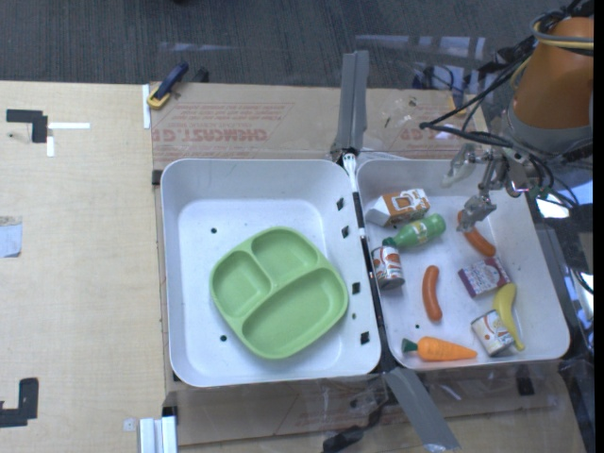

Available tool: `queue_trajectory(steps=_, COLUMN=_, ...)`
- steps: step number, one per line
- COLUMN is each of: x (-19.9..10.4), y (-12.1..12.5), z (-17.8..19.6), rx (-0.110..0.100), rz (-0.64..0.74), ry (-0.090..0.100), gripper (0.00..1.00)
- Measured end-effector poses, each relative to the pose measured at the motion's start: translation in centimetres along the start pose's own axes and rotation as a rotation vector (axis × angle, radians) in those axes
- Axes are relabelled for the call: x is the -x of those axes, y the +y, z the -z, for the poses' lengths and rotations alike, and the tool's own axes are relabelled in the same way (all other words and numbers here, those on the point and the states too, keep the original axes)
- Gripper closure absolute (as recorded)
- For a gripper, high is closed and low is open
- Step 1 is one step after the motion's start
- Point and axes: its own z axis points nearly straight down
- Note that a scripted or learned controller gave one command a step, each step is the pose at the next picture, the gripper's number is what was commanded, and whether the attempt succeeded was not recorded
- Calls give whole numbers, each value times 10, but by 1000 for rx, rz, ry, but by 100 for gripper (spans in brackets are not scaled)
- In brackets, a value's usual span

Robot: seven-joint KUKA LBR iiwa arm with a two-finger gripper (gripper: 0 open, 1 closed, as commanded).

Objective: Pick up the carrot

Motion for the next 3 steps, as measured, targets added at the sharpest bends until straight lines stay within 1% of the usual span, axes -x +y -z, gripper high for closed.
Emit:
queue_trajectory(steps=1, x=5, y=-16, z=4, rx=-2, rz=32, ry=-3, gripper=0)
queue_trajectory(steps=2, x=5, y=-14, z=3, rx=-1, rz=215, ry=-3, gripper=0)
queue_trajectory(steps=3, x=4, y=-20, z=-5, rx=0, rz=491, ry=-3, gripper=0)
